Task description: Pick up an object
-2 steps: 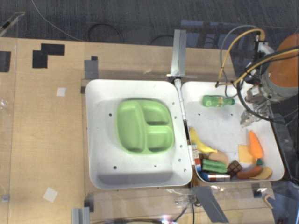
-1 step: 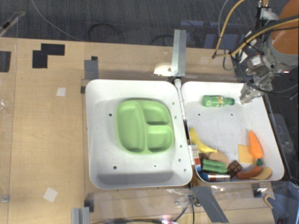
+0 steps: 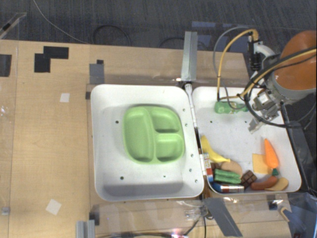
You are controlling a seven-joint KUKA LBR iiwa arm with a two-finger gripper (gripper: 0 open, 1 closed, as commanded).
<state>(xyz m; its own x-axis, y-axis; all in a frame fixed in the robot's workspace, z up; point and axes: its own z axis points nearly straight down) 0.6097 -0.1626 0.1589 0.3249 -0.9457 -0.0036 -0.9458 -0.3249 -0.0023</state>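
My gripper (image 3: 255, 123) hangs over the upper right part of the right bin (image 3: 233, 143), just right of a flat green toy (image 3: 229, 106) lying near the bin's back wall. Nothing shows in its grasp. Along the bin's front lie a yellow banana (image 3: 214, 155), a green pickle-like piece (image 3: 227, 176), a brown chocolate block (image 3: 247, 177), a sausage (image 3: 265, 183) and a red-and-dark marker (image 3: 229, 188). An orange carrot (image 3: 270, 155) and a yellow cheese slice (image 3: 259, 163) rest at the right side.
The left bin (image 3: 106, 177) holds a green divided plate (image 3: 152, 134) in its middle. Yellow and black cables (image 3: 224, 58) loop above the right bin's back edge. A metal divider post (image 3: 188, 58) stands between the bins.
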